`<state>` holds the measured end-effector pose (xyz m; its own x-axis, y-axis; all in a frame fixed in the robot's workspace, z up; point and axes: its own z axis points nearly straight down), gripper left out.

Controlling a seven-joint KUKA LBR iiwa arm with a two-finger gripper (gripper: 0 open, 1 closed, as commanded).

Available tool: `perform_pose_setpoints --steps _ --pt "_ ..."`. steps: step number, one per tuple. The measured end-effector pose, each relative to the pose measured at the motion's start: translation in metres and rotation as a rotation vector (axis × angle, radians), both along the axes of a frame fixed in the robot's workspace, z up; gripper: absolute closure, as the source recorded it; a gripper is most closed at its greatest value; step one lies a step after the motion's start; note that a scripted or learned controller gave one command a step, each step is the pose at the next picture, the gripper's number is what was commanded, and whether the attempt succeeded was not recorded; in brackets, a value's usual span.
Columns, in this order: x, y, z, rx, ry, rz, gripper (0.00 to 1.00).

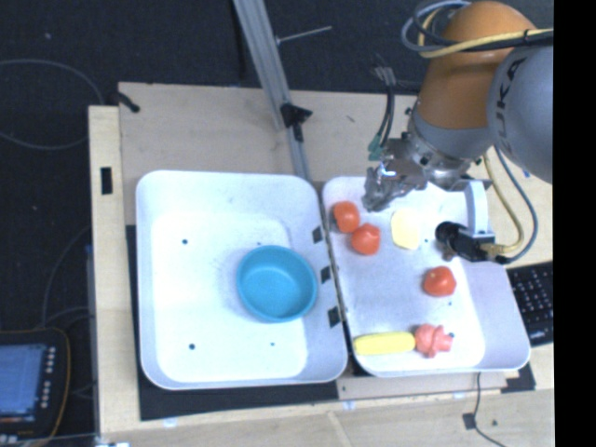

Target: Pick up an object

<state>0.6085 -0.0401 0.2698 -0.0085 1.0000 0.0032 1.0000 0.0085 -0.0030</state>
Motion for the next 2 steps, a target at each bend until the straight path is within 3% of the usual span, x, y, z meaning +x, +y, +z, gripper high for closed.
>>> perform_pose_setpoints --steps 1,2 --pt "-0.014 0.047 -0.017 -0.003 0.001 -0.001 1.00" --pt "-0.033 0.099 -0.010 0.001 0.003 0.002 1.00"
